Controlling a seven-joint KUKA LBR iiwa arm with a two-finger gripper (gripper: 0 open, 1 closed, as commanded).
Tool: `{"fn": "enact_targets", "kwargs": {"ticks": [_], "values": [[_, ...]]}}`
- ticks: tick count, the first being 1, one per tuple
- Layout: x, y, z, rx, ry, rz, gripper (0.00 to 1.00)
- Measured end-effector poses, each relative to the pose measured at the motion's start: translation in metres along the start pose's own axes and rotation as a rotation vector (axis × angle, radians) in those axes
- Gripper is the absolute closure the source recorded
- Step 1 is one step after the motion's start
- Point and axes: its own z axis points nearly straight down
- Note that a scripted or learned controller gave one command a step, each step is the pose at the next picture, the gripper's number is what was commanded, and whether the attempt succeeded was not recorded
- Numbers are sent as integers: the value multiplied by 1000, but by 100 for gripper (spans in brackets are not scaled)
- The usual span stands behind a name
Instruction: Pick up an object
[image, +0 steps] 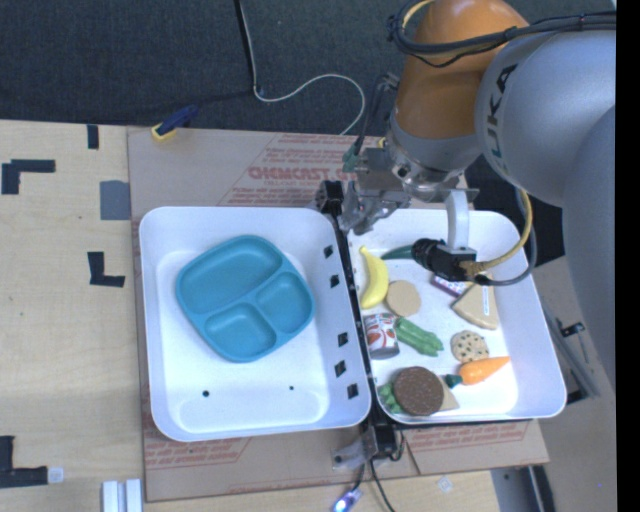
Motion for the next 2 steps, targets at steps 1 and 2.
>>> {"fn": "enact_targets", "kwargs": {"ticks": [1, 2], "values": [[0, 0, -9, 2, 0, -1, 100], [-60, -42, 41, 6, -2, 10, 100]]}}
